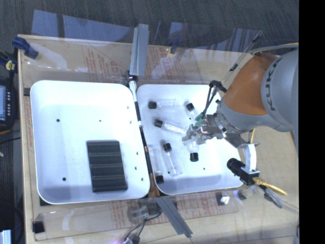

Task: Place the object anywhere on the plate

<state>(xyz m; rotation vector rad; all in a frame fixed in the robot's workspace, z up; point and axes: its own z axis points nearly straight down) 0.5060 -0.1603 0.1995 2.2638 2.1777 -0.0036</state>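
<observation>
Two glossy white bins; the left bin (51,151) holds one black ribbed rectangular plate (106,165); several clear black-capped vials (169,127) lie in the right bin (213,179); gripper (195,134) state unreadable.

Ridged black plate (106,165) (left bin (45,98)); vials (170,127) apparently scattered.

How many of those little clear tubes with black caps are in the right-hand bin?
About 6 clear vials, black caps at and, spread across the right bin. Clear bodies are faint, and the gripper may hide more.
</observation>
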